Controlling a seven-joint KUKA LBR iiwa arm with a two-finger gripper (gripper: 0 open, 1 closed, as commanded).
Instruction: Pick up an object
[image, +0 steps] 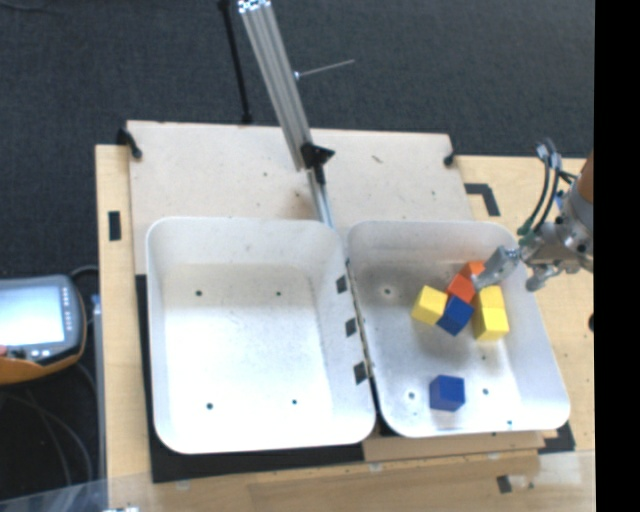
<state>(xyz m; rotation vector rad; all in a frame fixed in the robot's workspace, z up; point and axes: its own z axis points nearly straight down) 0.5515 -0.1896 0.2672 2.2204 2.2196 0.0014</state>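
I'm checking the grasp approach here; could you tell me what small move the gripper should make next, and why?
Probably a short descent toward the orange block: the gripper sits at the right bin's upper right, beside the block cluster, with nothing visibly between its fingers.

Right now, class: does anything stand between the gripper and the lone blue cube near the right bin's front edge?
Yes. The gripper hangs at the right white bin's far right side, and a tight cluster of two yellow blocks, an orange block and another blue block lies between it and the lone blue cube.
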